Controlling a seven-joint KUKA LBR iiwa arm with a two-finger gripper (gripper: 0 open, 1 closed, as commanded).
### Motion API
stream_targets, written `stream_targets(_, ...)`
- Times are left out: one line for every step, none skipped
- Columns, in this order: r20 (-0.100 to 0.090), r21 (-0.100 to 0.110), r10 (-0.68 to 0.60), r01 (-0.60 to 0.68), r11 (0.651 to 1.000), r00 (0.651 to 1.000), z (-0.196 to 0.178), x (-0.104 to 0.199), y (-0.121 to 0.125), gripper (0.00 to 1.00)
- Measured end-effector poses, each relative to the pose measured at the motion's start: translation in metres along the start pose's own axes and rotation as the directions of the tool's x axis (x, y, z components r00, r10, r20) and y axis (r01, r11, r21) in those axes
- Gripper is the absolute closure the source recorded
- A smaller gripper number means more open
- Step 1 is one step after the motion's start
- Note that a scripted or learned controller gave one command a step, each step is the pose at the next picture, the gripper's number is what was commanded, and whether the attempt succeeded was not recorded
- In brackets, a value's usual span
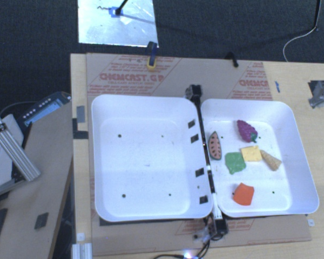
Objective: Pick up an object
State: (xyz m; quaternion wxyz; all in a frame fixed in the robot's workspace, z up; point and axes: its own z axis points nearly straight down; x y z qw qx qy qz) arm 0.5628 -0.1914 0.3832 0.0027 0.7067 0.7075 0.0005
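Choosing a target comes first, since all the candidates lie in the right bin [299,144], at the centre right of the frame. A purple grape-like piece [246,129] sits highest. Below it a yellow block [251,154] lies touching a green lump [235,162] on its left and a tan cone [271,159] on its right. A watermelon slice [214,145] lies near the divider between the bins, and an orange piece [243,194] sits alone toward the lower part of the bin. The left bin [146,161] fills the middle of the frame.

At the right edge, upper part, a grey metal part [319,93] juts in (possibly the gripper, though I cannot tell its state).

The orange piece looks like the safest pick, being well apart from its neighbours and from the walls. A straight descent over its middle, closing across its narrower side, should avoid nudging anything. The clustered three would likely shift together if approached.
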Motion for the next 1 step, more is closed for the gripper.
stream_targets(0.000, 0.001, 0.001, -0.001, 1.000, 1.000, 0.0145, -0.0159, 0.0120, 1.00)
